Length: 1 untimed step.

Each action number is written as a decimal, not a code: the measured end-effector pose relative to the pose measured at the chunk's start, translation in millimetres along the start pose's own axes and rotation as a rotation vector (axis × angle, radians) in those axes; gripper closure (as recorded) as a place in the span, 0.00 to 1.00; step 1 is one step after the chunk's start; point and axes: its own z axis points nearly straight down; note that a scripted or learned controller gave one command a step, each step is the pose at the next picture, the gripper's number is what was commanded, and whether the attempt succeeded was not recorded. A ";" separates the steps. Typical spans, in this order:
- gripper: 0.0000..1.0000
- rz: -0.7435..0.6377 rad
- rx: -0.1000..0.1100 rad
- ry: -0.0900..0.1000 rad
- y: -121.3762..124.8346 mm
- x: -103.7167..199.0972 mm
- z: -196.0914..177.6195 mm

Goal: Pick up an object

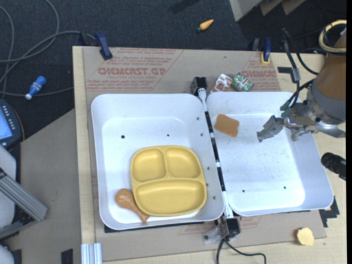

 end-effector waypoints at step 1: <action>0.00 -0.003 0.006 0.001 67.5 -1.6 149.6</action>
